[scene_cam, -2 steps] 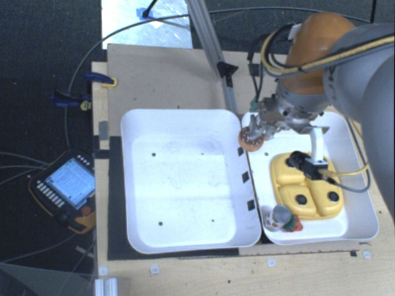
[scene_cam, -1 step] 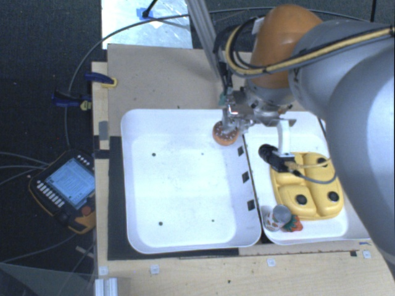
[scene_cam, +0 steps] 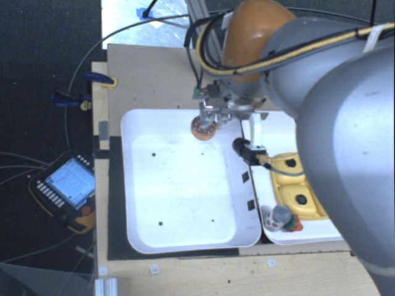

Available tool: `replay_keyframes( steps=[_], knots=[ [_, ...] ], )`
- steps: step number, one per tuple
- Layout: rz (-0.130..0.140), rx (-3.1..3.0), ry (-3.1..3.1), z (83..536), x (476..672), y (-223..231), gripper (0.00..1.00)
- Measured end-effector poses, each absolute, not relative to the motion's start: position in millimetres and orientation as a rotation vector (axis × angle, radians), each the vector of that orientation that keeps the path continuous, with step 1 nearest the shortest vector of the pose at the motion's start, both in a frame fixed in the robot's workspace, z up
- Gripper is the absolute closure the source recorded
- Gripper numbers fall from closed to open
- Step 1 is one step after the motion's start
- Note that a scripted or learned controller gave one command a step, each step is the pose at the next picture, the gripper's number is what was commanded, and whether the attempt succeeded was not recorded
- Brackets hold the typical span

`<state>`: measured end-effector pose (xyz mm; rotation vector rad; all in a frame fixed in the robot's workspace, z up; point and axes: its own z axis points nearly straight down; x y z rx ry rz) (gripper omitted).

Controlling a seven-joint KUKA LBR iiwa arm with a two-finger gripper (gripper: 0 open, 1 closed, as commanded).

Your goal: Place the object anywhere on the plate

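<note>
Two bins: shallow white trays with rounded corners and smooth, matte walls, side by side on a tan bench; left bin (scene_cam: 142, 227), right bin (scene_cam: 274, 125).
Bench (scene_cam: 154, 79): flat, cardboard-brown board, with black strips along the left bin's left and near edges.
Arm (scene_cam: 345, 103): smooth grey casing, bulky and rounded, reaching in from the right; glossy orange dome above the wrist; black and yellow cables looped around it.
Gripper (scene_cam: 207, 119): small metal assembly below the orange dome, hanging over the far edge of the left bin.
Fingers: cannot tell whether they are parted or closed; the wrist hardware hides them.
Object (scene_cam: 203, 130): small, round, brownish disc with a paler speckled face, directly under the gripper at the left bin's far edge; whether it is gripped or merely beneath the gripper cannot be told.
Plate (scene_cam: 296, 193): yellow, glossy plastic, in the right bin, with two rounded hollows, each with a dark spot; partly covered by the arm.
Other item (scene_cam: 282, 216): small grey rounded piece with a red-orange bit beside it, in the right bin's near corner, just beside the plate.
Pendant (scene_cam: 66, 187): black and orange handheld unit with a lit blue screen, left of the bench on dark floor.
</note>
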<state>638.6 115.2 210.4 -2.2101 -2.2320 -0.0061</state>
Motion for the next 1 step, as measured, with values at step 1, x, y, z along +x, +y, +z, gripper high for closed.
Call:
replay_keyframes(
  steps=[1],
  knots=[
    [-0.002,-2.216,-2.228,210.7,638.4,111.5,0.0]
  ],
)
